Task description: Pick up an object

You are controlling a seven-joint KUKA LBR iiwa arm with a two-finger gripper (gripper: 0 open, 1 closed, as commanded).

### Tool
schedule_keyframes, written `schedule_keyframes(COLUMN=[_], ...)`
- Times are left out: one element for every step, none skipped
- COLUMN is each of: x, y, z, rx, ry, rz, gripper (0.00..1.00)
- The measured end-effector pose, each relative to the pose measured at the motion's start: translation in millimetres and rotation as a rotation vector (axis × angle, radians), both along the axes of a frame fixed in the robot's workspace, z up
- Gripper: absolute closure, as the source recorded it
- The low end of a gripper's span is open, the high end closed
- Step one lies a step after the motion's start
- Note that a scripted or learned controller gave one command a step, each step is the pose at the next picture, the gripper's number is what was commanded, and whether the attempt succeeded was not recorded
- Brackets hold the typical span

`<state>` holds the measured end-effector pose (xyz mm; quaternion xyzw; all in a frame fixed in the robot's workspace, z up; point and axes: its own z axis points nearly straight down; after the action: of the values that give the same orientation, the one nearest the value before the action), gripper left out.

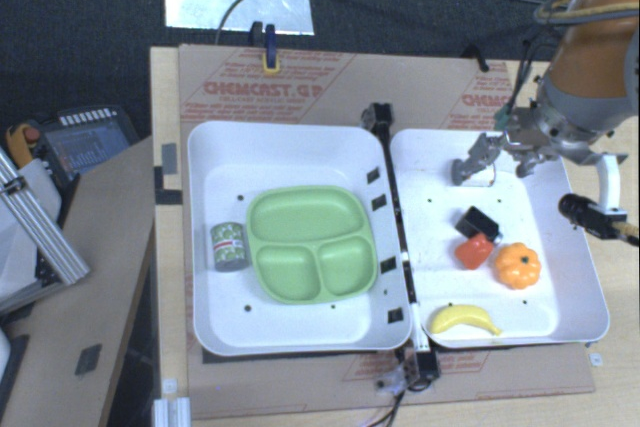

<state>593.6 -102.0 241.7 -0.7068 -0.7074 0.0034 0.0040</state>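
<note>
The right bin [560, 215] holds a red and black object [476, 240], an orange pumpkin-shaped toy [518, 265] beside it, and a yellow banana [463, 319] near the front edge. My gripper [496, 165] hangs over the far part of this bin, behind the red and black object and apart from it. Its fingers [466, 168] are spread open, and nothing is between them.
In the left bin [210, 165] lie a green divided plate [307, 243] and a small can [229, 246] to its left. A black divider [390, 215] runs between the bins. A control pendant [85, 143] sits off the bench at the left.
</note>
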Motion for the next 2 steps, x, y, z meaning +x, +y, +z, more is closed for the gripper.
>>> schedule_keyframes(x=[2,2], y=[0,-2], z=[7,-35], rx=[-0.001,-0.001], ry=[-0.012,-0.008], rz=[0.002,0.0], gripper=[0.0,0.0])
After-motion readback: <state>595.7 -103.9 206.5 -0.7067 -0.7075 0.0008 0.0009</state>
